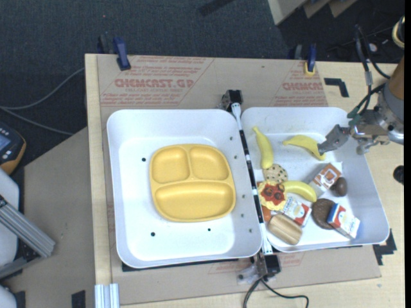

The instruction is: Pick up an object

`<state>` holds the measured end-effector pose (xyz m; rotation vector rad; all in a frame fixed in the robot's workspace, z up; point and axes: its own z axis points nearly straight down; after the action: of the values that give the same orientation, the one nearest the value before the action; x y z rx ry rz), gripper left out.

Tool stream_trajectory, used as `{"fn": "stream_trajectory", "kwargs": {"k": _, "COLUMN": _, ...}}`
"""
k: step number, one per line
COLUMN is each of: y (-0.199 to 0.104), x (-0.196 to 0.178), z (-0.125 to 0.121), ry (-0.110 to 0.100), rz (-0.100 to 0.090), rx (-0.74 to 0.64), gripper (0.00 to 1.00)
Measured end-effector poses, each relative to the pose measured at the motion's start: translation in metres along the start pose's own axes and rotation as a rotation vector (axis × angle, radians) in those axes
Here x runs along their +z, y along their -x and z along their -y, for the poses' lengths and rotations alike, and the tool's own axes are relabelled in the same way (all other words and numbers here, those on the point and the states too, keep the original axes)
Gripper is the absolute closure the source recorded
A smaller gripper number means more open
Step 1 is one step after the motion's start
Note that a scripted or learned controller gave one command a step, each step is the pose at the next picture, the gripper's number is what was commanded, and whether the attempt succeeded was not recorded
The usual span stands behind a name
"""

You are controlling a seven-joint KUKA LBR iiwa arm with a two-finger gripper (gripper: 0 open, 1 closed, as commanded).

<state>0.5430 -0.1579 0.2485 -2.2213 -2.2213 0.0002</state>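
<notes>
The end effector [338, 136] is hovering over the far right of the right bin [369, 172], just beside a banana [304, 144]; whether its fingers are apart or together I cannot tell. Nothing is showing between them. That banana is lying clear of the crowded pile nearer, so it is looking like the easiest target: descending squarely across its middle, avoiding the bin wall, should be helping.

Two white bins [128, 172], left one with a yellow three-part tray [191, 191]; right one: yellow bananas [307, 144], tan cookie with dark chips [275, 173], red-and-yellow pizza slice [272, 195], brown donut [323, 208], red-and-white cartons [343, 221], tan bread roll [285, 229]; grey gripper [350, 136].
</notes>
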Motion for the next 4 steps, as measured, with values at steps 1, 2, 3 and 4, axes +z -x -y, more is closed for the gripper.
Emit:
{"fn": "stream_trajectory", "kwargs": {"k": 1, "y": 0.013, "x": 0.154, "z": -0.071, "ry": -0.007, "rz": -0.001, "rx": -0.002, "gripper": 0.0}}
{"fn": "stream_trajectory", "kwargs": {"k": 2, "y": 0.029, "x": 0.165, "z": 0.004, "ry": -0.007, "rz": -0.001, "rx": 0.004, "gripper": 0.0}}
{"fn": "stream_trajectory", "kwargs": {"k": 3, "y": -0.033, "x": 0.163, "z": -0.097, "ry": 0.008, "rz": -0.002, "rx": -0.009, "gripper": 0.0}}
{"fn": "stream_trajectory", "kwargs": {"k": 4, "y": -0.028, "x": 0.153, "z": -0.094, "ry": 0.004, "rz": 0.001, "rx": -0.002, "gripper": 1.0}}
